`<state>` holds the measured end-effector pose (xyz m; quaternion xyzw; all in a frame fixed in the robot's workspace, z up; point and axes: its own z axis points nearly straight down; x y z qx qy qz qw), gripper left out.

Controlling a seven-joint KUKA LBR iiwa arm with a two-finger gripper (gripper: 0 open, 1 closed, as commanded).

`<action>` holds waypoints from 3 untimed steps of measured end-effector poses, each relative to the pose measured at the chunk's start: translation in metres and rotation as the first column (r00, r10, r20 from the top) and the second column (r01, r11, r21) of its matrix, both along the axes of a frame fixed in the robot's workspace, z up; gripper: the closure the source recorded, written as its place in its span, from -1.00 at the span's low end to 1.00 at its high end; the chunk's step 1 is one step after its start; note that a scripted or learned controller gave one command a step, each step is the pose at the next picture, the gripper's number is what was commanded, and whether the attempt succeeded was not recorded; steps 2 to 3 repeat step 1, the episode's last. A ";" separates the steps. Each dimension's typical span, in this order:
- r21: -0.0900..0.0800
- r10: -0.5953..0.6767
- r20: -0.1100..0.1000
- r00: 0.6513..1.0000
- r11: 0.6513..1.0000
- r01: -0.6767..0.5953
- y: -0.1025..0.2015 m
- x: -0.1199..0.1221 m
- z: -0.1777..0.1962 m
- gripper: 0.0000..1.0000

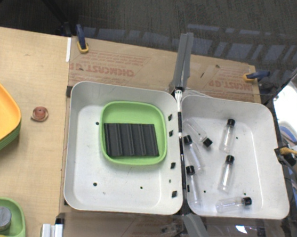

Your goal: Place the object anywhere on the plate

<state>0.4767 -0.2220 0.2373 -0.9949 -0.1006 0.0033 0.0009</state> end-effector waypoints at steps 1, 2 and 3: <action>0.000 0.000 0.000 1.000 1.000 0.000 0.000 0.000 0.000 -1.00; 0.000 0.000 0.000 1.000 1.000 0.000 0.000 0.000 0.000 -1.00; 0.000 0.000 0.000 1.000 1.000 0.000 0.000 0.000 0.000 -1.00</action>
